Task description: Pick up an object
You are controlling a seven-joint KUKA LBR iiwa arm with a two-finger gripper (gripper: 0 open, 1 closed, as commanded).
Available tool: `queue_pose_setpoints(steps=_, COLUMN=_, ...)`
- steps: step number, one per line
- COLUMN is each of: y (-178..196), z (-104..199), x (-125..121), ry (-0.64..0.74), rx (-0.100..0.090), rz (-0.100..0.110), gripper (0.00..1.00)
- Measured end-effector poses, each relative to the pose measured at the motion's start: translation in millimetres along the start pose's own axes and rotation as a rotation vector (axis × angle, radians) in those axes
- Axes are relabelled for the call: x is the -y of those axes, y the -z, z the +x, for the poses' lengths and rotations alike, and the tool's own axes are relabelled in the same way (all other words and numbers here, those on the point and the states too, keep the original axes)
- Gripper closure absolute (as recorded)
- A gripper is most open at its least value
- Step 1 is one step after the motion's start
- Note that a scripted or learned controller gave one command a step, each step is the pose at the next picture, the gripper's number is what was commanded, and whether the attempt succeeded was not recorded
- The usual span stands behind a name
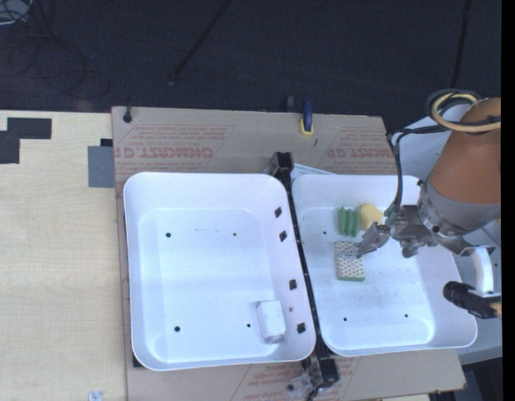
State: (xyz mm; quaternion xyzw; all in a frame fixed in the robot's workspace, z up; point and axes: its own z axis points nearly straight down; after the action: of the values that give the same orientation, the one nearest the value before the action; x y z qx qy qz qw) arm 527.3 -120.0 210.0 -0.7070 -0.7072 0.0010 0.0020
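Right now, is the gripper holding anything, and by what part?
Nothing visibly held. The gripper hangs over the right bin, just above the sponge's upper right corner, beside the green piece and the yellow one. No object shows between its fingers.

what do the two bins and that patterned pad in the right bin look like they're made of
Bins: likely moulded plastic, smooth white with a slight sheen and rounded corners.
Patterned pad: probably a sponge or scrub pad, with a matte, dotted pale top and a green edge along its lower side. The view is too coarse to be sure.
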Motion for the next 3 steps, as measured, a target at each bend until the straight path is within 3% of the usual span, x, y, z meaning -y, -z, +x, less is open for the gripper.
queue_pose_setpoints(steps=1, y=117, z=11, x=-50, ry=0.003, rx=0.004, rz=-0.017, gripper=0.0)
queue_pose_setpoints(steps=2, y=-26, z=64, x=-78, ry=0.004, rx=-0.002, rz=0.011, gripper=0.0)
queue_pose_setpoints(steps=3, y=-86, z=27, x=-117, ry=-0.001, rx=0.003, rz=0.0, gripper=0.0)
